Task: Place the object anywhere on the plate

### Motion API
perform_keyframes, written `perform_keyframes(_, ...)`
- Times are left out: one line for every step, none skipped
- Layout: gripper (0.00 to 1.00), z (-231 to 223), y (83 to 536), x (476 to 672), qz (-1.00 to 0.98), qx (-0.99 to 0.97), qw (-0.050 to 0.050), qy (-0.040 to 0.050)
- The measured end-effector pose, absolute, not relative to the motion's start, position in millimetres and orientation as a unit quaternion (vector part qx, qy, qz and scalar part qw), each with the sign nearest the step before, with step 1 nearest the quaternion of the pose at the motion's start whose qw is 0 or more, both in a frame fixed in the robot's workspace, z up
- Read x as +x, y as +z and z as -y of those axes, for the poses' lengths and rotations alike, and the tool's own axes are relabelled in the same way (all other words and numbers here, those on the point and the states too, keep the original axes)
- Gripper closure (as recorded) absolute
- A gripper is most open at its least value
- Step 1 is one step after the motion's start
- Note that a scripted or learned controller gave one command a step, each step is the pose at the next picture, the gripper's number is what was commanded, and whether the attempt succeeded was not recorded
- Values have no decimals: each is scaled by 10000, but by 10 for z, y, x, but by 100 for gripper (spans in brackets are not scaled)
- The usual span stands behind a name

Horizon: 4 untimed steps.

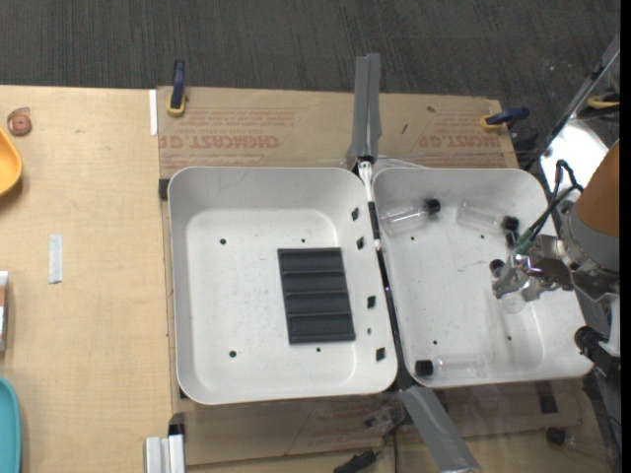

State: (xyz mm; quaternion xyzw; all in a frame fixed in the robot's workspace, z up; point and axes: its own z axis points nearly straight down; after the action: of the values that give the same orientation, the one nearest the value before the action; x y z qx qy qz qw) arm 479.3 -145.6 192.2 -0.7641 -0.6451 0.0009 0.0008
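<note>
A black ribbed plate (316, 296) lies flat in the middle of the left bin (197, 363). The right bin (463, 294) holds three clear tubes with black caps: one near its back left (406, 217), one near its back right (481, 217), and one along its front wall (455, 368). My gripper (509, 280) hangs low over the right side of the right bin, in front of the back-right tube and apart from it. I see nothing clearly held in it. The plate is far to its left, across the bin walls.
A grey metal bar (367, 116) runs back from the seam between the bins. Both bins rest on cardboard (266, 131) held by clamps (177, 92) at the back. The wooden bench (79, 264) to the left carries an orange dish (6, 166) at its edge.
</note>
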Motion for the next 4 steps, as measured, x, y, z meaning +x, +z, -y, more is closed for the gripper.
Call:
perform_keyframes(100, 735, 1904, 4996, 6694, -7429, 10, 16)
perform_keyframes(100, -86, 2248, 5573, 5972, -8021, 2, 26)
perform_keyframes(100, -713, 1898, 5519, 6105, -7920, 8, 30)
perform_keyframes(100, -1225, 2595, 5107, 5643, -8256, -3, 26)
